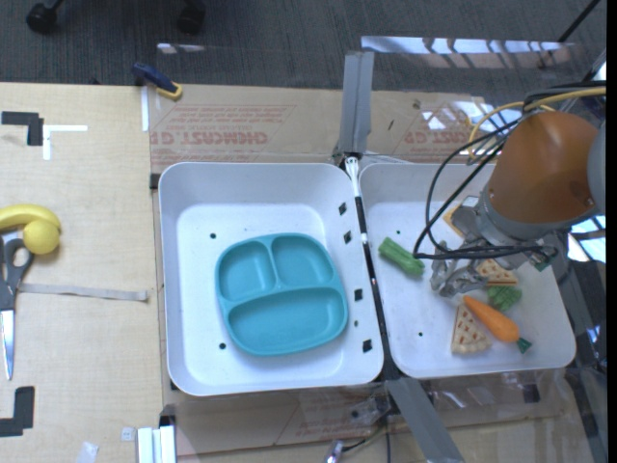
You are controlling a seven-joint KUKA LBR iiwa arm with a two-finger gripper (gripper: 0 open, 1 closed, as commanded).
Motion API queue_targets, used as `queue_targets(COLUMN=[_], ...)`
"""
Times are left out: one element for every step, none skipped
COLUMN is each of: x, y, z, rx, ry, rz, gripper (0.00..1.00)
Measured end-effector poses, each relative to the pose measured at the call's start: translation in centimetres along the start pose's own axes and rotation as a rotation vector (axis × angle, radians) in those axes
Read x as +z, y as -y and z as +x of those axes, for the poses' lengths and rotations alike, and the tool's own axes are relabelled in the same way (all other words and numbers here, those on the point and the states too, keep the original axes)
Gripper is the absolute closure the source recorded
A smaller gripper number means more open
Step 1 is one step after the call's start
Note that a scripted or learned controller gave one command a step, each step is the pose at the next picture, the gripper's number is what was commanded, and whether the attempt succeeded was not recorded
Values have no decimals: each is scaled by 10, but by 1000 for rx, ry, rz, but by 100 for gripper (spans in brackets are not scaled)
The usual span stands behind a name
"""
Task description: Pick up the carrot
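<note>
An orange carrot point(492, 320) with a green stem end lies in the right bin point(415, 345), towards its front right corner, pointing up-left. My gripper point(455, 280) hangs low over that bin, just up-left of the carrot's tip. The arm's orange band and grey wrist cover it from above.
A waffle-like wedge point(469, 336) lies against the carrot's left side. A green piece point(400, 257) lies left of the gripper, and a cracker point(497, 274) and a green leafy piece point(506, 297) sit to its right. A teal divided plate point(280, 293) fills the left bin point(183, 258).
</note>
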State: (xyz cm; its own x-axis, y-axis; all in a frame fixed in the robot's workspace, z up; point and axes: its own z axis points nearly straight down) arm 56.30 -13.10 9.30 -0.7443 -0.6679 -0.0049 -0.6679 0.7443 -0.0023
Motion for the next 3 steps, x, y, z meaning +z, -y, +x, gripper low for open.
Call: queue_targets(x=[0,-193,-173], y=[-3,39,-1], z=[87,12,80], rx=[-51,-181,-363], ry=[-2,2,-1], rz=[-1,1,-3], gripper=[100,100,100])
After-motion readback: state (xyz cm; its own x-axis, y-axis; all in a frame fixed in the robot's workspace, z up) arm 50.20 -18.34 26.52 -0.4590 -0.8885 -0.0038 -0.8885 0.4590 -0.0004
